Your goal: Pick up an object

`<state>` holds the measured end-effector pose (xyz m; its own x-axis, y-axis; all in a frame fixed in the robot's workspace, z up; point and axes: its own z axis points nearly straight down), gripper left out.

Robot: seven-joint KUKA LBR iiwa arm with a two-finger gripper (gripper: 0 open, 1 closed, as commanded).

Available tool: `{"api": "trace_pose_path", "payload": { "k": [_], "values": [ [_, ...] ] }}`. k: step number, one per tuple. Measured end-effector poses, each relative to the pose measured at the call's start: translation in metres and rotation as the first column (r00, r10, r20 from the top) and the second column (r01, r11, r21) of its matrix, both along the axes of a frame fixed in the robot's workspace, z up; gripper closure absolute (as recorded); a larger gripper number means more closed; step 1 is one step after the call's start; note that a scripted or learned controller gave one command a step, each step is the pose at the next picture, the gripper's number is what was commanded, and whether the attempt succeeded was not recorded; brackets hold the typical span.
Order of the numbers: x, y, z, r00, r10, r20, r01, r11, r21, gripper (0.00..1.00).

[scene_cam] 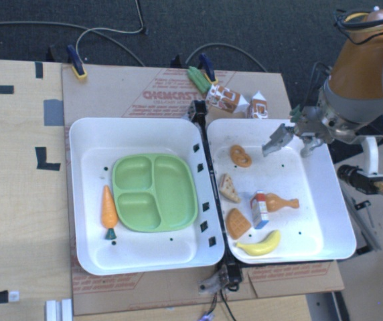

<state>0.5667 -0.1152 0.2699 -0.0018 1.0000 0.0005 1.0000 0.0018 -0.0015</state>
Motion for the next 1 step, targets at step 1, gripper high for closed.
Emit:
{"api": "trace_pose_path", "payload": {
  "k": [1],
  "values": [
    [0.0407, 0.021, -0.1241, 1.0, 0.0, -0.002, 0.0, 1.0, 0.0, 0.0]
  ]
}}
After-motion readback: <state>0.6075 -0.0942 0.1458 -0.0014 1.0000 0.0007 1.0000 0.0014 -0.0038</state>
